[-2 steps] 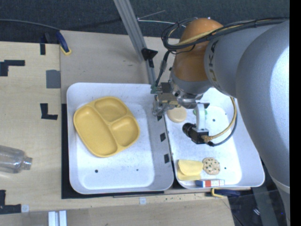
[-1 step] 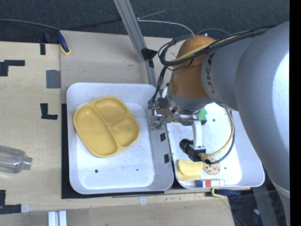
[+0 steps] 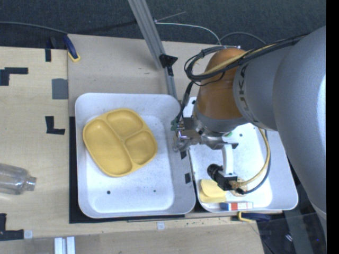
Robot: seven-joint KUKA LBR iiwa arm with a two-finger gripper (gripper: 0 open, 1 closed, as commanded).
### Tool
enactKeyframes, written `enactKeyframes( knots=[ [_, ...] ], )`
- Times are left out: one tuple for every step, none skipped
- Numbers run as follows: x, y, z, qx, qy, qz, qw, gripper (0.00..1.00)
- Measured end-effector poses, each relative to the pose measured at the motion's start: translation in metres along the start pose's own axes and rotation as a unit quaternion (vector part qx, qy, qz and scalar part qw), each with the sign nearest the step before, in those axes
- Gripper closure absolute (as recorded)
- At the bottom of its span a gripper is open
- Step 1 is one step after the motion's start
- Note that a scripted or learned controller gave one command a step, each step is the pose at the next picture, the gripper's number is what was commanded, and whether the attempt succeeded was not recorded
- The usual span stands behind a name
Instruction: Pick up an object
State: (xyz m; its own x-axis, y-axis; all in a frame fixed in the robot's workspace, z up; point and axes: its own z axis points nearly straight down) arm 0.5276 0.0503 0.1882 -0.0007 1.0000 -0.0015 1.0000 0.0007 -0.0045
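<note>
You are seeing only one piece of lettering: the dark letters "UK" (image 3: 241, 91) are standing on the grey arm casing (image 3: 296, 83), just beside the orange band (image 3: 220, 91), up the arm from the gripper (image 3: 183, 136). The rest of the word is hiding behind the curve. Beyond the gripper, toward the view's bottom, a red and blue strip (image 3: 233, 206) is showing nothing you can read.

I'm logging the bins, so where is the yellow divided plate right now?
In the camera view, the yellow divided plate lies flat in the left bin, toward its upper left, apart from the arm over the right bin.
</note>
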Motion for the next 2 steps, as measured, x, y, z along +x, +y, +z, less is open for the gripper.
enactKeyframes(
  knots=[
    [-0.002, -0.019, 0.000, 0.000, 0.000, 0.000, 1.0000, 1.00],
    [0.027, -0.025, 0.000, 0.000, 0.001, -0.002, 1.0000, 1.00]
  ],
)
